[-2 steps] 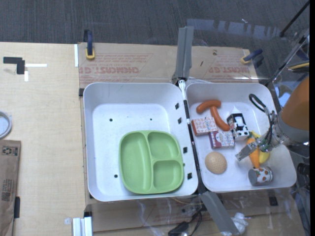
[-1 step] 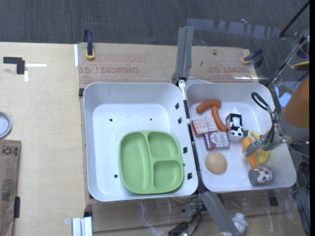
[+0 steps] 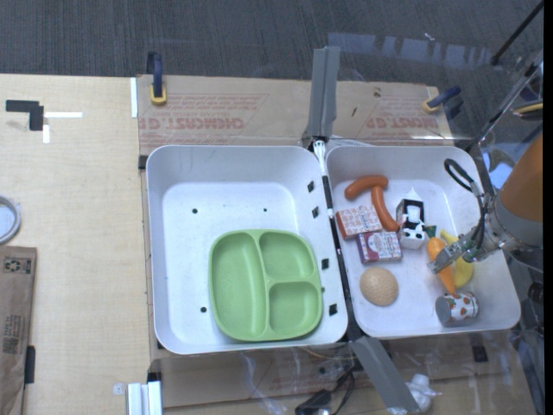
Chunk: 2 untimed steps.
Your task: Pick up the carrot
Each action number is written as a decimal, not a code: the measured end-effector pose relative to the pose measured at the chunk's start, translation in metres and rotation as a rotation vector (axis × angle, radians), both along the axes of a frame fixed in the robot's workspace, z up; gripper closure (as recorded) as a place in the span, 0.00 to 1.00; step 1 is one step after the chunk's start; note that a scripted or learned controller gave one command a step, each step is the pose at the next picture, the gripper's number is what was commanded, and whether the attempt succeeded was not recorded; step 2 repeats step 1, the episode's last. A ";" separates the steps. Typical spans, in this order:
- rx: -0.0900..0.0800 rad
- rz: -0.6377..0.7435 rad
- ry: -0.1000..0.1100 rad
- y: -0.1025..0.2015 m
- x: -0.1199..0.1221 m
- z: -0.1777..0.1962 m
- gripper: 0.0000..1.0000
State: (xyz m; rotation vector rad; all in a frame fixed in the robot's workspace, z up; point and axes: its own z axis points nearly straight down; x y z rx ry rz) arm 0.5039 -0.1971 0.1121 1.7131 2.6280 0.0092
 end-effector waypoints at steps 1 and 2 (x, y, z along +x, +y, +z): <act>-0.003 -0.082 0.007 0.025 0.015 0.076 1.00; -0.003 -0.082 0.007 0.025 0.015 0.076 1.00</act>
